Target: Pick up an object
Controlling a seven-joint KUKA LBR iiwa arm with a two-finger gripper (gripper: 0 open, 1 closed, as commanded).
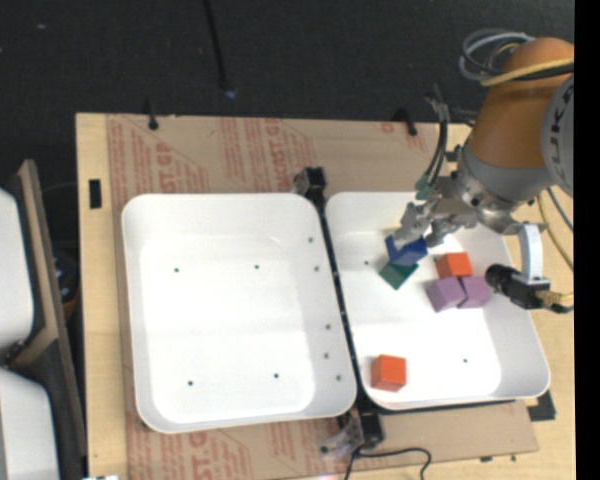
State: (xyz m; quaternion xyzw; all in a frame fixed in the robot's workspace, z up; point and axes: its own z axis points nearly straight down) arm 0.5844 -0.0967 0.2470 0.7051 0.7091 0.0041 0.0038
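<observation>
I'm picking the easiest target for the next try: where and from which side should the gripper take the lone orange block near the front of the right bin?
Take the orange block from straight above, closing on two opposite flat side faces. It sits alone on the right bin floor, apart from the purple blocks, so there is likely room for the fingers.

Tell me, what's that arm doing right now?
Gripper low in right bin, at blue block; grasp unconfirmed. Green block touching alongside. Purple and orange blocks close by.
</observation>
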